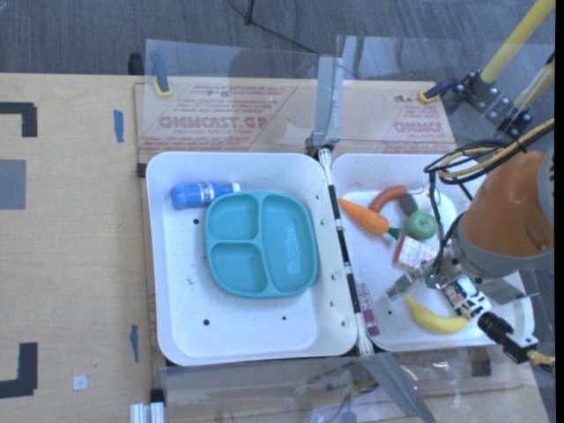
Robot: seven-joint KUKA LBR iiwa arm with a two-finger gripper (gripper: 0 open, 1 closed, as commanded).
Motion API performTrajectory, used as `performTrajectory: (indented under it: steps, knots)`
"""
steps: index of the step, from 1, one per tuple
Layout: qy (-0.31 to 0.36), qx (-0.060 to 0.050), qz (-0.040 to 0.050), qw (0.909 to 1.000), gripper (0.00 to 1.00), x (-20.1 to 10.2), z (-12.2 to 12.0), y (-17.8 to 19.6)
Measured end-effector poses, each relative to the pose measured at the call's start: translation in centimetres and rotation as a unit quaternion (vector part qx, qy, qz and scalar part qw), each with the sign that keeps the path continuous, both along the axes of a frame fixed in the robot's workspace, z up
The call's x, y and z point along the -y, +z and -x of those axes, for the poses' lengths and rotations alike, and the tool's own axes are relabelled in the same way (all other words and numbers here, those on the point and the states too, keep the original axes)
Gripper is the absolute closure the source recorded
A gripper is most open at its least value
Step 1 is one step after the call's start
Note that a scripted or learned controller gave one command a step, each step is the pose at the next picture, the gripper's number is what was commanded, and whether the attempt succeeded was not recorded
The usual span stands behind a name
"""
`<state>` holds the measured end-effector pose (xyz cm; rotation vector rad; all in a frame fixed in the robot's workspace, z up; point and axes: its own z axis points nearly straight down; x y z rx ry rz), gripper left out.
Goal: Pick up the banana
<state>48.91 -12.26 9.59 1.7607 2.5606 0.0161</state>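
Note:
The yellow banana (434,318) lies on its side near the front edge of the right bin (357,176), curving upward at both ends. My gripper (416,280) hangs low over that bin, just above and slightly left of the banana's left tip. Nothing yellow sits inside the gripper. The grey arm with its orange band (511,214) comes in from the right and covers the bin's right part.
The right bin also holds an orange carrot (366,218), a red piece (388,197), a green round item (422,226) and a white-and-red packet (411,252). In the left bin (167,263) are a teal divided plate (262,242) and a blue bottle (201,193).

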Motion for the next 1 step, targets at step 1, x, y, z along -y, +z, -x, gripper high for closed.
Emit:
performTrajectory:
  steps: [1]
  knots:
    - [-0.001,-0.004,-0.0016,1.0,1.0,0.04,0.23,0.53]
